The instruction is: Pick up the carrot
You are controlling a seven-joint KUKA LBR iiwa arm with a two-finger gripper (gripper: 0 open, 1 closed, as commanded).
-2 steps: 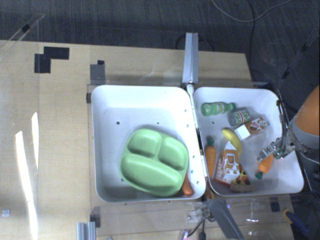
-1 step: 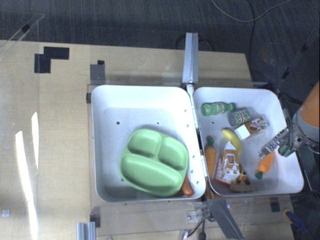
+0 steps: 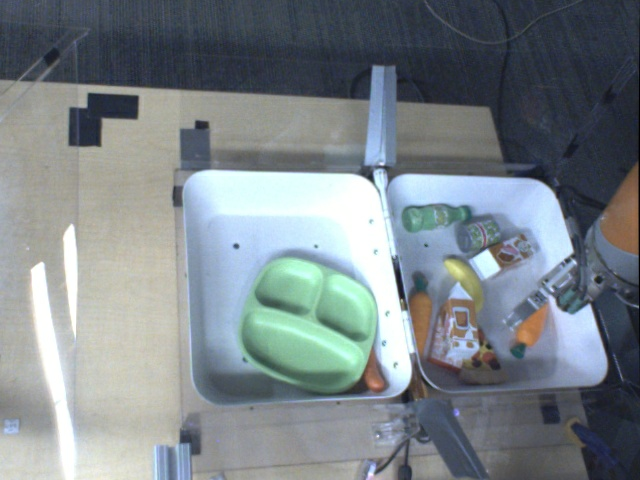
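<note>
An orange carrot (image 3: 533, 328) with a green end lies in the right bin (image 3: 585, 368) near its right wall, pointing down-left. My gripper (image 3: 541, 301) reaches in from the right and sits right over that carrot's upper end, touching or nearly touching it. A second carrot (image 3: 421, 314) with a green top lies upright along the bin's left wall, well away from the gripper. Part of a third orange piece (image 3: 373, 376) peeks out in the left bin (image 3: 215, 208), under the green tray's edge.
The right bin also holds a green bottle (image 3: 435, 216), a can (image 3: 479, 234), a small box (image 3: 505, 254), a banana (image 3: 465, 279) and a juice carton (image 3: 459, 333). A green sectioned tray (image 3: 308, 324) lies in the left bin.
</note>
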